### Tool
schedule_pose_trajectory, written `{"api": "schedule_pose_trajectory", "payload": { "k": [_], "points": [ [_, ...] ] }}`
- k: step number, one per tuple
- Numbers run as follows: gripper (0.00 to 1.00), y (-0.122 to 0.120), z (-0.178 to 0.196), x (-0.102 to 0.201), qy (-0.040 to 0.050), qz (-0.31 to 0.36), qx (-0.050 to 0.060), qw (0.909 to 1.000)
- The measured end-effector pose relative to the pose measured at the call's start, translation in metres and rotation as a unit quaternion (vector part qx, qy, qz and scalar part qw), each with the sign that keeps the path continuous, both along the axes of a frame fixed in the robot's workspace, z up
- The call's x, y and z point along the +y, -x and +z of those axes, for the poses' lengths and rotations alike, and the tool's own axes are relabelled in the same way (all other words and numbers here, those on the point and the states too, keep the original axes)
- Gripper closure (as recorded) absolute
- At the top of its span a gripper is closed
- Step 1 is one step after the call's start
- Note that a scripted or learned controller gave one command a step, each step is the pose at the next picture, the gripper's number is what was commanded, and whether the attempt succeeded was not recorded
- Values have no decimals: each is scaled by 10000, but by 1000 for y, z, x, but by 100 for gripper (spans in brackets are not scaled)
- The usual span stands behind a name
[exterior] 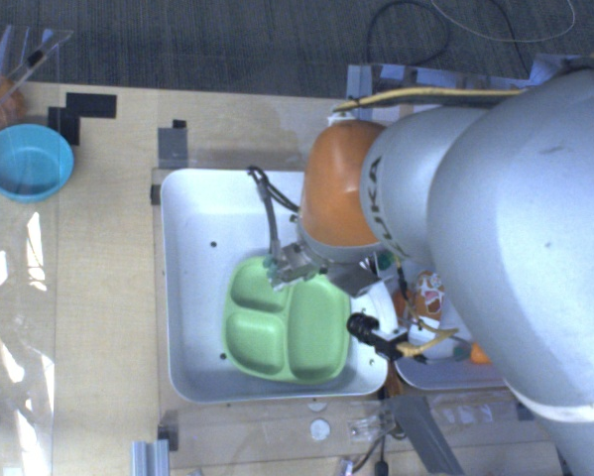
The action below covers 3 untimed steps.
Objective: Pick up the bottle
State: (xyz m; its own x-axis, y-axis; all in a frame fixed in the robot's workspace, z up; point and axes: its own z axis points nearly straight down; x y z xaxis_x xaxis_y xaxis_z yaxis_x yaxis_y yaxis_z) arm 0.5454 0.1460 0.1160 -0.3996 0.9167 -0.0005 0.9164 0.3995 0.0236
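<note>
My gripper [291, 266] hangs low over the left bin [192, 266], at the upper edge of a green divided plate [282, 330] that lies in that bin. The arm's orange band [336, 196] and its grey body cover most of the right bin. A small white object with red and orange print [430, 294] peeks out beside the arm in the right bin; I cannot tell whether it is the bottle. Nothing is visibly held.
A blue bowl [27, 162] sits on the bench at the far left, with black blocks [83, 110] behind it. An orange item [478, 355] shows at the right bin's front. Cables [267, 201] trail from the wrist over the left bin.
</note>
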Motion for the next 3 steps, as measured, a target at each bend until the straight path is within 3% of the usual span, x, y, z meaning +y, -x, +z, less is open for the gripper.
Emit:
{"api": "schedule_pose_trajectory", "payload": {
  "k": [1, 2, 3],
  "points": [
    [100, -58, -22, 53, -14, -1974, 60, 9803],
    [100, -87, -22, 81, -7, -3520, 90, 9360],
    [100, -8, -21, 90, -96, -4498, 28, 8930]
  ]
}}
